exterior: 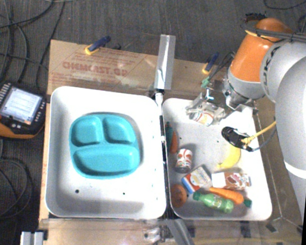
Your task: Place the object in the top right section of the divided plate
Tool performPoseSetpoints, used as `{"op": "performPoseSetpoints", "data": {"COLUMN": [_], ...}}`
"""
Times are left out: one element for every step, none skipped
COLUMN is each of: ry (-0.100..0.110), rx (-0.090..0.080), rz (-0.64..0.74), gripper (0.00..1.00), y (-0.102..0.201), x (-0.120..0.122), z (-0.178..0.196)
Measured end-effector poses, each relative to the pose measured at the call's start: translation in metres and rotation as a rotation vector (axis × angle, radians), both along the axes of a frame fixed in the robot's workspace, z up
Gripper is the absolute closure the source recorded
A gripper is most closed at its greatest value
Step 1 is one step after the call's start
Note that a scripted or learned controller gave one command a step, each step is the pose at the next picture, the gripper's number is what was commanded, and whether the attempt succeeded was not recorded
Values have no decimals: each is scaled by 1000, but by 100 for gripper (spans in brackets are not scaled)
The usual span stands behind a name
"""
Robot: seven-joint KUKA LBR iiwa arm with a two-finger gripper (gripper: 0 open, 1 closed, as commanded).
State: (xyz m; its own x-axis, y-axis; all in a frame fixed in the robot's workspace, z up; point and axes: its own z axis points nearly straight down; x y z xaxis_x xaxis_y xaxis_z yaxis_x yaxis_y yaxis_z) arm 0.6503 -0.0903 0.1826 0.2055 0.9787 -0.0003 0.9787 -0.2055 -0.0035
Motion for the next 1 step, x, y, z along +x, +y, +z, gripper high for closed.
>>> {"op": "performPoseSetpoints", "data": {"ry": [-1], "rx": [0], "rz": [88], "gripper": [100], "y": [77], "x": [1], "z": [49]}}
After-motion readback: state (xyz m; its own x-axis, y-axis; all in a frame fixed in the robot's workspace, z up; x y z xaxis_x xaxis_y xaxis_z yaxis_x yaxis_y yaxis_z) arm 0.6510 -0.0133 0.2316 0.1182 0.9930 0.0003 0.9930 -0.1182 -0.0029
